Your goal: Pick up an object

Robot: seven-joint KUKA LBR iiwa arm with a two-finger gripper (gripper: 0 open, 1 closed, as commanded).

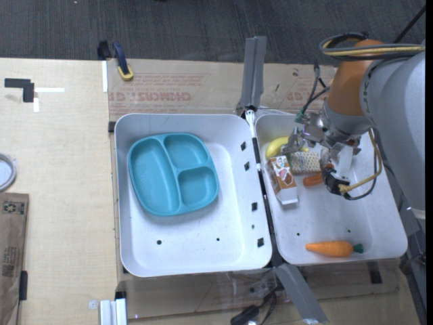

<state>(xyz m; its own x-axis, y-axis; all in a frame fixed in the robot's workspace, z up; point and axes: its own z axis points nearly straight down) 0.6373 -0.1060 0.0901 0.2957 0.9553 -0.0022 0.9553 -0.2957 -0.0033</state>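
My gripper (312, 153) reaches down into the back of the right bin (379, 208), over a cluster of objects. Under it lies a pale speckled yellow item (304, 160), partly covered by the gripper. A yellow fruit (275, 145) sits to the left at the bin's back corner. A small printed carton (283, 178) lies in front of the fruit. A small orange piece (312, 179) rests just right of the carton. An orange carrot (331, 248) with a green end lies alone near the bin's front edge.
The left bin (135, 249) holds a blue divided plate (174, 173). A grey divider post (254, 73) stands behind the seam between the bins. Cables (358, 185) hang from the wrist over the right bin. A blue-and-yellow clamp (120, 61) sits on the bench at the back left.
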